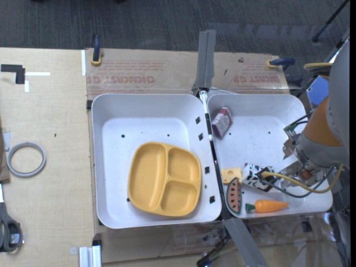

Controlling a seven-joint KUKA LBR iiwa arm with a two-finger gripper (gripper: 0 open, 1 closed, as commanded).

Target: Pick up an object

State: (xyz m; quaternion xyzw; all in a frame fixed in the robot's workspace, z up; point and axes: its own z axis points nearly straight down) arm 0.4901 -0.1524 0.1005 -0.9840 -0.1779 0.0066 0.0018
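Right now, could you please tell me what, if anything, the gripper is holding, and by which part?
It cannot be told. The gripper is low over the right bin, near the carrot, and its grasp is hidden.

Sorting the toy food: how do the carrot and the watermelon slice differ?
The carrot is orange with a green end and lies sideways; the watermelon slice is red with a green rind and runs up and down the view. Both lie at the near end of the right bin.
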